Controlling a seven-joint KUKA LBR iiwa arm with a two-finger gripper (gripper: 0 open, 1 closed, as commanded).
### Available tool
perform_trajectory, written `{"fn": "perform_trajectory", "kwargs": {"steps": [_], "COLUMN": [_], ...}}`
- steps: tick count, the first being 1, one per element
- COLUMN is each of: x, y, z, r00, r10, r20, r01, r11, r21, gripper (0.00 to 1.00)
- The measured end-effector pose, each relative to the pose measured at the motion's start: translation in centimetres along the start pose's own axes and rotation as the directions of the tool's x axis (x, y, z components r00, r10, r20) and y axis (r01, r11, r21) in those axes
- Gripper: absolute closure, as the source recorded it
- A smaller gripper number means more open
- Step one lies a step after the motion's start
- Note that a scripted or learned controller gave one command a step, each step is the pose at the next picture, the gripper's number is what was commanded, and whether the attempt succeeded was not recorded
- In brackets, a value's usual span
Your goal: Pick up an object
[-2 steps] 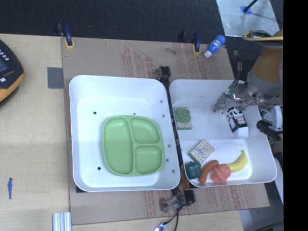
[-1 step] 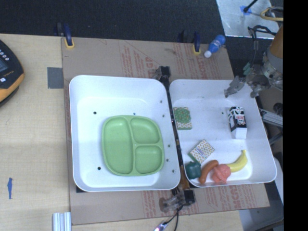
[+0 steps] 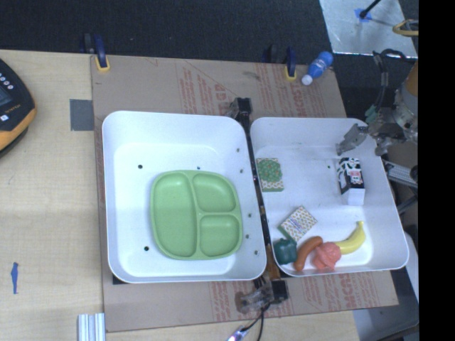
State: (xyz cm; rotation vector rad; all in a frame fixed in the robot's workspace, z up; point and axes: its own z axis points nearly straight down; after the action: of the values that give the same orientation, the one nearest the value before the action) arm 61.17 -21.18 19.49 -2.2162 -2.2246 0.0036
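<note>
Camera view shows you the pincer [image 3: 362, 142], fingers apart, above the right bin's [image 3: 313, 141] far-right corner, gripping nothing.

Tool [image 3: 362, 139] hovers above right bin [image 3: 306, 148], near milk carton [image 3: 350, 176].

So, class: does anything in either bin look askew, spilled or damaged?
Nothing is spilled or broken. The toys crowd the right bin's near edge: banana, sausage, pink toy. The green tray lies flat in the left bin.
</note>
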Motion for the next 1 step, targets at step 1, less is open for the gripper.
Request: {"fn": "perform_trajectory", "kwargs": {"steps": [1], "x": [-0.05], "y": [-0.19], "z": [8.85], "r00": [1.000], "r10": [0.000], "r20": [0.001], "r01": [0.000], "r11": [1.000], "r21": [-0.002], "gripper": [0.00]}}
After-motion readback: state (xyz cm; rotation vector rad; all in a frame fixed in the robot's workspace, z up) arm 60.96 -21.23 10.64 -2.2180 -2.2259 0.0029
